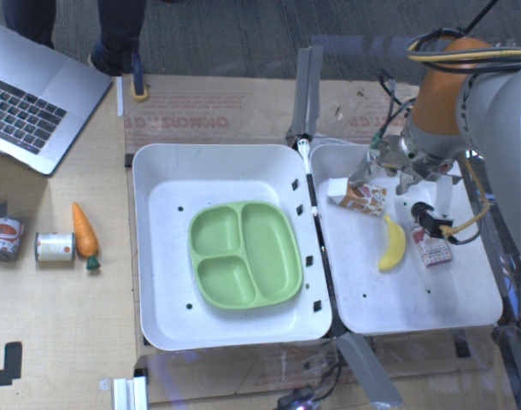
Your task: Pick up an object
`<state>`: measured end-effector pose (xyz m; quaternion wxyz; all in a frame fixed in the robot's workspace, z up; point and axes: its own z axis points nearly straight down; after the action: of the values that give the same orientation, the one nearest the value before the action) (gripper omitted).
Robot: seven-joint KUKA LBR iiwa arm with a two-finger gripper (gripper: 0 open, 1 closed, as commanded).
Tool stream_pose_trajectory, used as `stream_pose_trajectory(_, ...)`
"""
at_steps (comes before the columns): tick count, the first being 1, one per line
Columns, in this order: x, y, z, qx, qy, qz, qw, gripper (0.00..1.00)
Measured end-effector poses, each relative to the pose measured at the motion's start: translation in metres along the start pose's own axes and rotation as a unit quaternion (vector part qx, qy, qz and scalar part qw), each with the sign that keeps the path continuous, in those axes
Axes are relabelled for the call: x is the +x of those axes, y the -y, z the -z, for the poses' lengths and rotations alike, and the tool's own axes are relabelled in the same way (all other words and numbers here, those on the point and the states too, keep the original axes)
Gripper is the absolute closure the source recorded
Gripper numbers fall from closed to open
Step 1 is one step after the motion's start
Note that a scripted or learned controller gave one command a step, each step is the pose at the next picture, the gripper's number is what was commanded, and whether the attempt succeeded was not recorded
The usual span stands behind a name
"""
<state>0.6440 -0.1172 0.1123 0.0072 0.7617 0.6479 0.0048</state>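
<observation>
My gripper (382, 179) hangs over the far part of the right bin (465, 314), under the orange wrist band. Its fingers (360, 178) are spread open with nothing between them. A white and brown snack packet (358, 196) lies just below the left finger, close to the bin's far left corner. A yellow banana (393, 244) rests in the middle of the same bin. To its right lies a small red and white packet (432, 249). A black cable end (423, 214) dangles over the bin between gripper and packet.
The left bin (158, 229) holds a green divided plate (245, 253). On the bench to the left lie a toy carrot (84, 231), two small cans (54, 247) and a laptop (30, 101). A person's legs stand at the far edge.
</observation>
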Motion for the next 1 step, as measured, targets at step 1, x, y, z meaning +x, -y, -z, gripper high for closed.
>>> stream_pose_trajectory(1,0.0149,0.0145,-0.0049,-0.011,0.003,0.069,0.9976,0.0)
